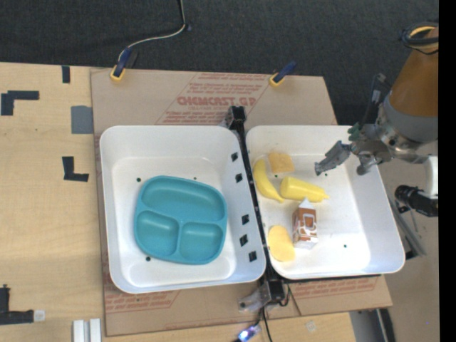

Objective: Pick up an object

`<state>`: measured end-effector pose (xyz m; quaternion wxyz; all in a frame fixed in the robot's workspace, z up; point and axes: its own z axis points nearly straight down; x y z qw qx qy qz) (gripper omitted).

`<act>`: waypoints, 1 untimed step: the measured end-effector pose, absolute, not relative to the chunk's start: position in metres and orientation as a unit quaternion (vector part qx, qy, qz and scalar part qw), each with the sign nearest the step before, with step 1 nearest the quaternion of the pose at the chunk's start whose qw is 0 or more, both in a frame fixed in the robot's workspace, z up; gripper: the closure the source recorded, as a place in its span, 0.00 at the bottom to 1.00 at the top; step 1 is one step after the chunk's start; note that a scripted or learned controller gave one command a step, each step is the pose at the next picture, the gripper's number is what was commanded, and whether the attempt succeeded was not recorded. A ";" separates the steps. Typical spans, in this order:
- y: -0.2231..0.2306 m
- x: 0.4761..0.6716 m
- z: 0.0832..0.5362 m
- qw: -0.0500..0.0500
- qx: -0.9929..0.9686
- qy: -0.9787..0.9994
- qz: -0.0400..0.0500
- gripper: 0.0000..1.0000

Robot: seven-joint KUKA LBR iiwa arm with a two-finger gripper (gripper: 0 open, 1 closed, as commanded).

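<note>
The right bin (370,219) holds several items. A yellow banana (261,181) lies by the divider, with a small yellow block (280,163) just behind it. A yellow cone-shaped piece (303,189) lies beside the banana. A brown and white carton (306,227) and a round yellow fruit (281,244) sit nearer the front. My gripper (342,167) hovers over the bin's back right part, to the right of the yellow cone. Its fingers are open and nothing is between them.
The left bin (117,191) holds a teal divided plate (180,220). A black divider (242,184) with clips runs between the bins. Both bins rest on a cardboard sheet (206,98) clamped at the back. The arm's orange-banded wrist (417,84) rises at the right edge.
</note>
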<state>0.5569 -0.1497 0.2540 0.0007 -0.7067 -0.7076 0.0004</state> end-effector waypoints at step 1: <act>-0.109 0.560 0.109 0.008 -0.706 -0.708 0.004 0.00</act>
